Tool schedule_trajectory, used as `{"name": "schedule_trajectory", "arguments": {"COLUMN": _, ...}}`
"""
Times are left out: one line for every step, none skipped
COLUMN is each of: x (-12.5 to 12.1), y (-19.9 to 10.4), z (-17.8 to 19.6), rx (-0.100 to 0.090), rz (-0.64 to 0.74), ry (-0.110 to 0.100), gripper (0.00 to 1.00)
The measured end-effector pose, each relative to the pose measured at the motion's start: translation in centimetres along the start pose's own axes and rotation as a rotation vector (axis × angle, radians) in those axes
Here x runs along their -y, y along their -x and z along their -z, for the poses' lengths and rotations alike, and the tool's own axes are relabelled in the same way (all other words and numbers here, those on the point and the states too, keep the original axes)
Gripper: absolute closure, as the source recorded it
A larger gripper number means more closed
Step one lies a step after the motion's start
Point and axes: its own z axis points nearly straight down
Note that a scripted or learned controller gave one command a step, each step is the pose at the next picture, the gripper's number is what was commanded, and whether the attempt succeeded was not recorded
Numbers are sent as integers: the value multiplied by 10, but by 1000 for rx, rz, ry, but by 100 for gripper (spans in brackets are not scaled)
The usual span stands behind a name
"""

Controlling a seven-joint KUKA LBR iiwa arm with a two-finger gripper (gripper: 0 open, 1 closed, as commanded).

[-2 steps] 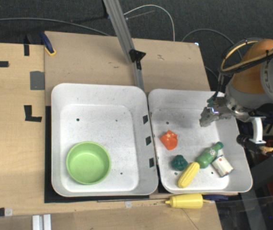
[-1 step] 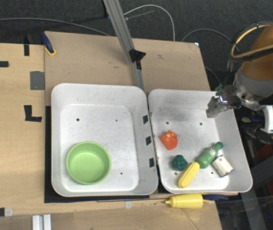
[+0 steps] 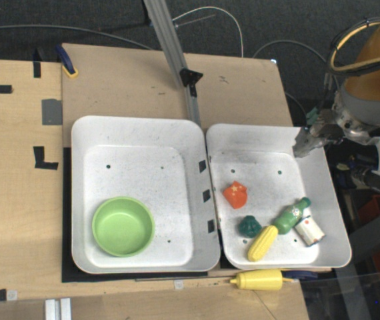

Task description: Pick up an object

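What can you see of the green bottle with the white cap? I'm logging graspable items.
The green bottle with the white cap looks like glossy plastic. It lies on its side, slanted, near the front right corner of the right white bin, cap end toward that corner. Its green end touches the yellow toy corn cob.

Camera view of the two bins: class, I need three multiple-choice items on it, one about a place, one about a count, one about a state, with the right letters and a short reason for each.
1. Where is the green bowl?
A. Left bin, near corner
B. Right bin, far corner
C. On the bench outside both bins

2. How many objects lie in the right bin?
A. One
B. Two
C. Five

3. How does the gripper stand?
A. Above the right bin's far right rim, holding nothing visible
B. Down in the left bin
C. Lifting the bowl

Answers: 1 A, the bowl sits low in the left bin. 2 C, orange piece, dark green piece, yellow corn, green bottle, white piece. 3 A, it hangs at that rim, apart from every object.
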Motion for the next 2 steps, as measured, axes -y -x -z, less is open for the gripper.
{"name": "schedule_trajectory", "arguments": {"x": 7, "y": -59, "z": -9, "rx": -2, "rz": 4, "ry": -5, "gripper": 100}}
{"name": "schedule_trajectory", "arguments": {"x": -3, "y": -117, "z": -5, "rx": -3, "rz": 6, "ry": -4, "gripper": 100}}
